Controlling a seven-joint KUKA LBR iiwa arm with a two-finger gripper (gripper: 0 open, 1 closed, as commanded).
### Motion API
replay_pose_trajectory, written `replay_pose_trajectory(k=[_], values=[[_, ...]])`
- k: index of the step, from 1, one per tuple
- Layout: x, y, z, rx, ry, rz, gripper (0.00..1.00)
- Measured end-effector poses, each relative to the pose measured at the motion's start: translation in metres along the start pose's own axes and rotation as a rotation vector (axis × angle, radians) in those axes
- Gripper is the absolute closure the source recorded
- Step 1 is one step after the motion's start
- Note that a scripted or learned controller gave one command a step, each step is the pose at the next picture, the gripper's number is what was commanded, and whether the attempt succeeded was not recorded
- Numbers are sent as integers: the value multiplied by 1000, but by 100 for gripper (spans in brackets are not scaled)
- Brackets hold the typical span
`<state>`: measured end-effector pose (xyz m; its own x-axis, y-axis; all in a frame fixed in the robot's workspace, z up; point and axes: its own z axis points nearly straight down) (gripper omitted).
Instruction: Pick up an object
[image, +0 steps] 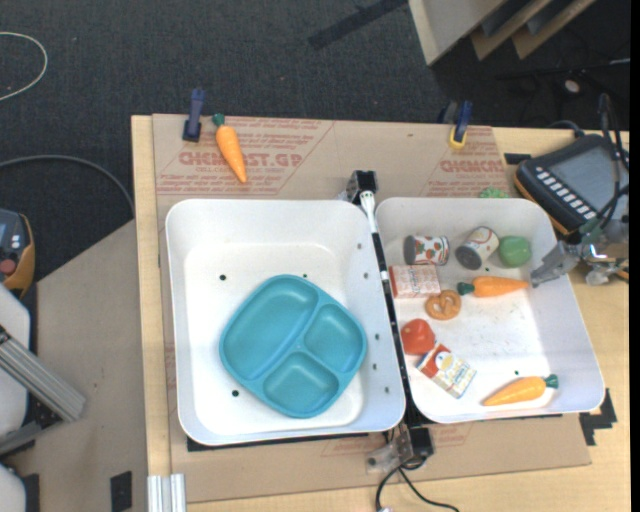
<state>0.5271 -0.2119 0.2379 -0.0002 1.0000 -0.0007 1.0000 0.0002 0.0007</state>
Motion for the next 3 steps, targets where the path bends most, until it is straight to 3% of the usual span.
replay_pose_trajectory(k=[1, 3], values=[[-14, -49, -118, -13, -6, 3, 0], [52, -47, -140, -4, -1, -4, 0]])
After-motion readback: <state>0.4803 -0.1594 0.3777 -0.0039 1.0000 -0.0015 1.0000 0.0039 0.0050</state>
